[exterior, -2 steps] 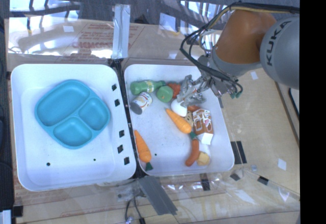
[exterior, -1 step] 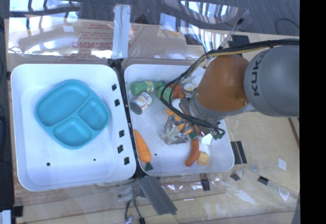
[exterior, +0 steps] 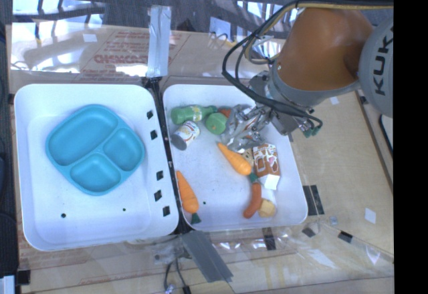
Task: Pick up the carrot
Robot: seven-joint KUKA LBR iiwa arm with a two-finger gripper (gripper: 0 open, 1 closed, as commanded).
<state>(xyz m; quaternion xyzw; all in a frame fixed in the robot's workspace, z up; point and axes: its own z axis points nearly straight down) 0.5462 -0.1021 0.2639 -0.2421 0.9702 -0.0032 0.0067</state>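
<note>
Because the arm's orange band and grey wrist loom over the upper right corner of the right bin, much of the gripper is lost beneath them, and what does show is a tangle of shiny metal and black cables that is hard to read. Whether the jaws are spread or closed cannot be told from here, and nothing can be seen between them.

Just below the gripper, near the middle of the right bin, lies a carrot, slanting with its thick end down and to the right; it sits close under the metal parts, though contact cannot be confirmed. A second carrot lies against the left wall of the same bin, its green tip toward the bottom edge.

Left of the gripper sit a green vegetable, a rounder green item and a small can (its label too blurred to read). Right of the central carrot is a small printed packet, and below that a reddish sausage-like piece beside a pale block.

Left of the right bin, the other bin holds a blue divided plate. Both bins rest on the desk.
</note>
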